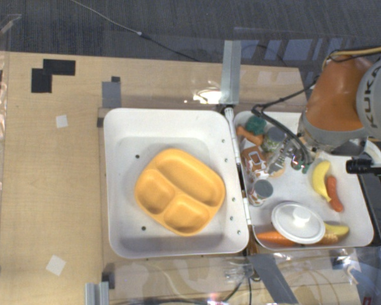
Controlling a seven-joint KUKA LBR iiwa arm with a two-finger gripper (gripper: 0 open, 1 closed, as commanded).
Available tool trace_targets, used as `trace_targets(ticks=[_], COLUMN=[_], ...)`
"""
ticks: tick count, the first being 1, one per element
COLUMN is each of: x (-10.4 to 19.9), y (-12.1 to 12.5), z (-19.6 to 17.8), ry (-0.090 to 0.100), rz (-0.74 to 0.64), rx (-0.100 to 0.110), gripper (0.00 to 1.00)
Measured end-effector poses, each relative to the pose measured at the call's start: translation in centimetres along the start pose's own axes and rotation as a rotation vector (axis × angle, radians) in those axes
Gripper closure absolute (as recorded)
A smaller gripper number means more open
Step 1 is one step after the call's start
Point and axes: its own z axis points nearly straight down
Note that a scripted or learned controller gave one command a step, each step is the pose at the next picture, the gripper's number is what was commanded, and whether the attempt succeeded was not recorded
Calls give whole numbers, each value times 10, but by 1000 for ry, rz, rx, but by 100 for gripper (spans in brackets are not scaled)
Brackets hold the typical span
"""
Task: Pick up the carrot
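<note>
Carrot not yet picked up.
The carrot [274, 237] was seen along the right bin's [362, 230] front edge; the gripper's [278, 159] state could not be told.

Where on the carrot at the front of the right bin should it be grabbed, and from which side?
Grip the carrot near its left end, coming straight down from above. It lies flat along the right bin's front wall, and the white lid overlaps its right part, so only the left stretch is free. Probably close across its width; the wall leaves little room.
</note>
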Motion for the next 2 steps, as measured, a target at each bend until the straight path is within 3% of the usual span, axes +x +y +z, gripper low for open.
trace_targets(ticks=[1,2], x=[12,102], y=[36,74], z=[-45,-44], ry=[-2,5], rz=[175,92], rx=[-1,0], gripper=[100,100])
